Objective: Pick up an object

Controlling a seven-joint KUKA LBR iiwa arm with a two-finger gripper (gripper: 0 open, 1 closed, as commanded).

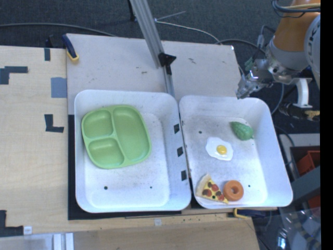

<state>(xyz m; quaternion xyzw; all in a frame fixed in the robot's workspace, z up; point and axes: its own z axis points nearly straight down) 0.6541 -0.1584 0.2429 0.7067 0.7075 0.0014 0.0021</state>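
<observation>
Claw [244, 90] tips indistinct at right bin [263, 108] rim.

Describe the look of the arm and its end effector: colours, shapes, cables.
The arm is rounded, with a broad orange band and light grey casing beside it. Black cables loop over its top. Below the band sits a grey metallic wrist section, ending in a small, dark end effector of slim metal parts.

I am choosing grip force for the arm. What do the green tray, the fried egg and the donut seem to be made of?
Green tray: probably molded plastic, with an even colour, a soft sheen and three pressed compartments. Fried egg: a toy, likely plastic or rubber, flat with a glossy yolk. Donut: also toy food, smooth orange surface; hard or soft cannot be told.
</observation>
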